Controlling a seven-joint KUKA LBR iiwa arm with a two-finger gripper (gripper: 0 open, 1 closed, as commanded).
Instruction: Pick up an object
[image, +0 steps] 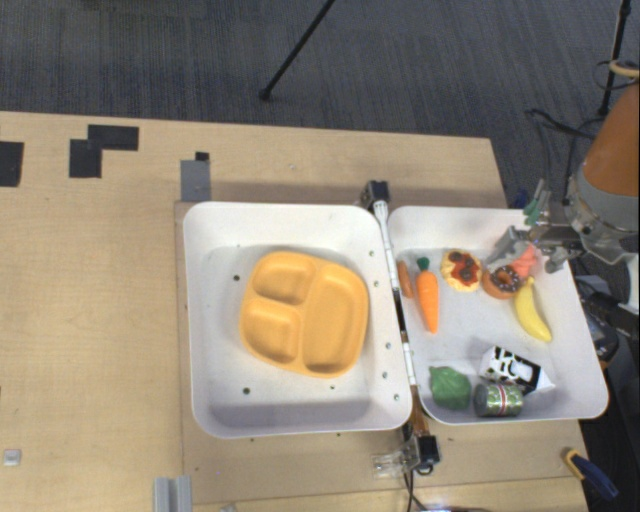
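Grey carpet lies beyond a pale wooden bench bearing two shallow white bins side by side.

Left bin: we list one yellow divided tray, lying flat near its middle.

Right bin: we list a carrot, a small pizza-like toy, a brown and pink round piece, a banana, a green lump, a tin can and a black-and-white item.

Gripper: we find it over the bin's far right corner, just above the brown and pink piece, which lies directly beneath and slightly left of it. We judge that piece the nearest candidate. The banana lies just beside, its long axis running from the gripper toward the near edge. We cannot tell how the tool is set, nor see anything held.
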